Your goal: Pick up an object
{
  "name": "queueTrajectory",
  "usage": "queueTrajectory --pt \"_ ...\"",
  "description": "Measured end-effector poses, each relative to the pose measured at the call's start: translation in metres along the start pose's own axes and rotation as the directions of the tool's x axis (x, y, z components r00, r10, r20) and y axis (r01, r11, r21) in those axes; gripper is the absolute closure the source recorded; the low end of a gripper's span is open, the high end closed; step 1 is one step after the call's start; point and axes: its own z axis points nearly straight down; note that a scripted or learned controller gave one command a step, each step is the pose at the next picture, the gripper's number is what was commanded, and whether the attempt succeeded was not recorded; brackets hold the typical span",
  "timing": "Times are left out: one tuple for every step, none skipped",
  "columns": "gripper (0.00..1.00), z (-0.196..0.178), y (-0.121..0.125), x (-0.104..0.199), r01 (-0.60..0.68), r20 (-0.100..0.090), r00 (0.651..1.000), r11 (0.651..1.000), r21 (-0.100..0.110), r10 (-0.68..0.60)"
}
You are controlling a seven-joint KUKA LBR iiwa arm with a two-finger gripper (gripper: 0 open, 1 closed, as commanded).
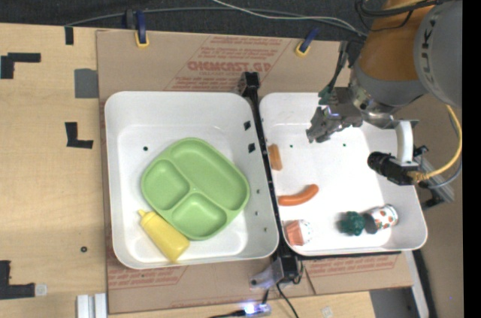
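While the pincer (325,127) is held over the upper part of the right bin (297,107), whether it is open or closed cannot be told. Nothing is seen gripped. Below it, a hot dog (298,195), a small sausage (275,157), a can (297,231) and a green toy (351,222) are spread out. A green plate (195,188) and a yellow bottle (162,234) are kept in the left bin (120,159).

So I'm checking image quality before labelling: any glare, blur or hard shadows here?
Camera view: even light, sharp overall; soft shadows beside the green plate and yellow bottle; mild glare on the white bins; the gripper looks dark and slightly smeared.
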Motion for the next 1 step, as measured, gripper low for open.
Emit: queueTrajectory --pt "1.0 -0.0071 0.0082 0.0548 0.002 -0.001 1.0 1.0 -0.001 -0.002"
